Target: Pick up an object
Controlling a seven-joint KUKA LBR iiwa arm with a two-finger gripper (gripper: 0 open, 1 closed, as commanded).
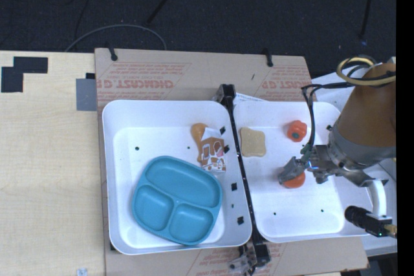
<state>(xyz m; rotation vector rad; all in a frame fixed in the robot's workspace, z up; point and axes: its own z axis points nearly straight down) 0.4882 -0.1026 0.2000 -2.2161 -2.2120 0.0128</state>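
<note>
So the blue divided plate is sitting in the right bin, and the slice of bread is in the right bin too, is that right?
Not quite. The camera view shows the blue divided plate in the left bin, not the right one. The slice of bread is indeed in the right bin.

Rel. to jaws: tan toast slice point(253, 142) near, up & left, lying flat in the right bin point(323, 224). Small orange veg w/ green stem point(297, 130) near, straight up-frame, same bin. Printed packet point(213, 156) well left, in the left bin point(107, 171), touching an orange-tan piece point(198, 132). Blue 3-compartment plate point(178, 200) farther left & lower. Cardboard sheet point(194, 77) under both bins; wooden bench point(45, 158) far left.
</note>
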